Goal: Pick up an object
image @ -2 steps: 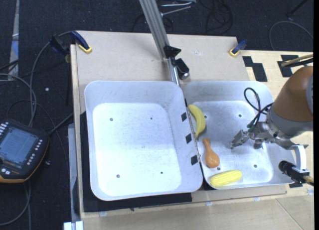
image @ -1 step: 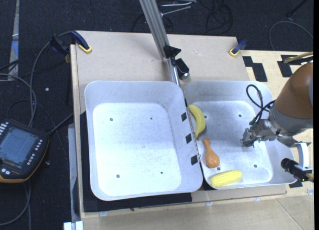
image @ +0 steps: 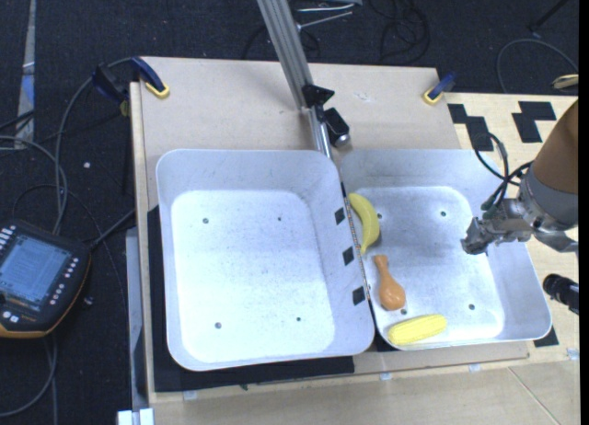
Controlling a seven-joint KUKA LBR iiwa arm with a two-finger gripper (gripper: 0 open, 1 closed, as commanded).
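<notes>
We see the gripper [image: 475, 241] over the right bin's [image: 515, 271] right side; whether it is spread, we cannot tell. Well left of it lie a banana [image: 366, 219], a chicken drumstick [image: 388, 284] and a corn cob [image: 417, 327].

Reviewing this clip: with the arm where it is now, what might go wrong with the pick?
1. The gripper sits near the right bin's right wall, apart from all three toys, so closing here would likely grab nothing.
2. The banana and the orange drumstick lie against the divider side, leaving little finger room.
3. The corn hugs the front wall, inviting a collision.
</notes>
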